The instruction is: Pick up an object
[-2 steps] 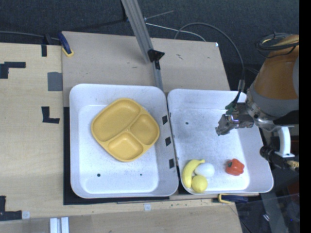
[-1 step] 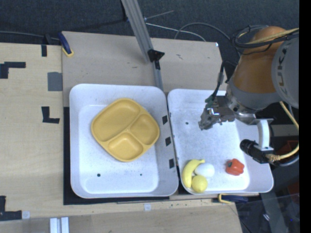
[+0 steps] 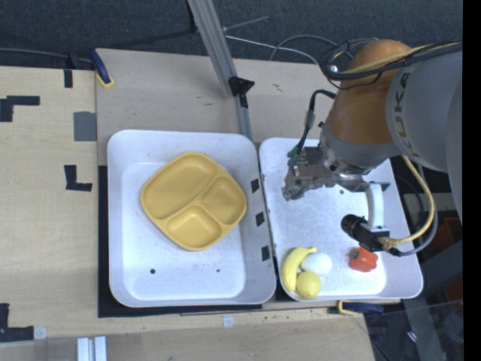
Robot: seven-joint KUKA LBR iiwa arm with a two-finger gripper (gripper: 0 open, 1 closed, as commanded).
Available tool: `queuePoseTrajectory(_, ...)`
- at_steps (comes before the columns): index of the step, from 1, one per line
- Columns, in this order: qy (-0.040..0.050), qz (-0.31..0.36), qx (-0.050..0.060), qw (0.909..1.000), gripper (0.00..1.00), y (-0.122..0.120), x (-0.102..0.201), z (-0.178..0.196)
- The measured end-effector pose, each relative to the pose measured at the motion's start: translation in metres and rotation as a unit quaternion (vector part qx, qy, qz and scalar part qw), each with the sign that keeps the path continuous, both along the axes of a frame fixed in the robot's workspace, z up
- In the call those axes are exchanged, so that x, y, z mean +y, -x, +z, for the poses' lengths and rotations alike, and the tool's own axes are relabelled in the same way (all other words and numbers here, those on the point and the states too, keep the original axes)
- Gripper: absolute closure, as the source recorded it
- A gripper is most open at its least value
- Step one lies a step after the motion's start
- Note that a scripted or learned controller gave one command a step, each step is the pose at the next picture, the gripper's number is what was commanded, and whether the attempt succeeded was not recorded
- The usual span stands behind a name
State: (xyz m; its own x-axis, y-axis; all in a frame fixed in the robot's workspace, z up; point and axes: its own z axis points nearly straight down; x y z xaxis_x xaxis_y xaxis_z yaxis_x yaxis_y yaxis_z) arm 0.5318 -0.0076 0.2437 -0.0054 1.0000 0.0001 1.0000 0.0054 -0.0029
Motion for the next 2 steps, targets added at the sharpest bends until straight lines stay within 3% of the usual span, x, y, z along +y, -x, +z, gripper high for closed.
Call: queuePoseTrajectory(2,-0.0003,0.001,-0.001,1.0,1.0,-0.05,0.107,-0.013)
